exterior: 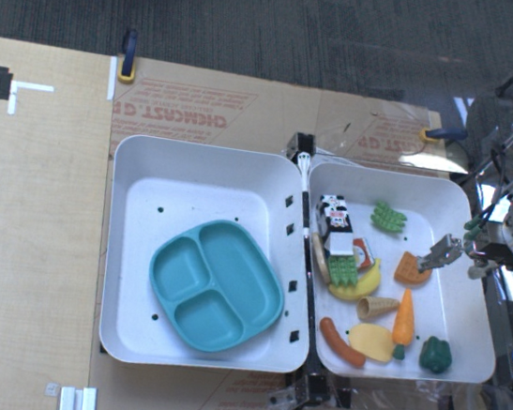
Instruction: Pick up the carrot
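Note:
The carrot (405, 317) is a slim orange toy lying nearly upright in the picture, in the front part of the right bin (468, 319). It sits between an ice-cream cone (376, 308) and a green pepper (435, 353). My gripper (458, 261) hangs over the bin's right side, above and to the right of the carrot and apart from it. Its fingers stand open with nothing between them. The left fingertip (434, 258) is just beside an orange wedge (410, 269).
The right bin also holds a banana (363, 286), a red sausage (341, 342), a yellow piece (372, 342), a green ridged toy (388, 218) and a cow-patterned carton (333, 216). A teal divided plate (217, 284) lies in the left bin (130, 229).

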Action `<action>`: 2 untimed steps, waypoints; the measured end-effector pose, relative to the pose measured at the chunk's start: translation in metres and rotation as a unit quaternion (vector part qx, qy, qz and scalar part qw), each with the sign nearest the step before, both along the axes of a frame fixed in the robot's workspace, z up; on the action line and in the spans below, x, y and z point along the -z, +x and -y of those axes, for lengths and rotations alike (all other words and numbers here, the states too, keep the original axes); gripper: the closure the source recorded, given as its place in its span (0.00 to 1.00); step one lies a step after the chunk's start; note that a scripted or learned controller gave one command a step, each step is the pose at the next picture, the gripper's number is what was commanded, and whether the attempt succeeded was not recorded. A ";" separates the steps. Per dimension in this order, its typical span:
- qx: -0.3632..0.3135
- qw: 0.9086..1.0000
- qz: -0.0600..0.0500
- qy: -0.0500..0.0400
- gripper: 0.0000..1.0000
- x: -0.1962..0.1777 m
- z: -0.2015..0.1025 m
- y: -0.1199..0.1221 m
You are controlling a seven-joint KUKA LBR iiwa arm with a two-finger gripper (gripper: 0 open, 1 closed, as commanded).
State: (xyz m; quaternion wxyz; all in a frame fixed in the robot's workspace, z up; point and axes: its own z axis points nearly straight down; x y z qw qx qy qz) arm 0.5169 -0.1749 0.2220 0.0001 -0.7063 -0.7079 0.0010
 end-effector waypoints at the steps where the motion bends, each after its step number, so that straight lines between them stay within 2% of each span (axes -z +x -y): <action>1: 0.008 1.000 0.001 0.001 0.00 0.125 -0.008 -0.036; 2: 0.010 1.000 0.002 0.000 1.00 0.117 -0.007 -0.034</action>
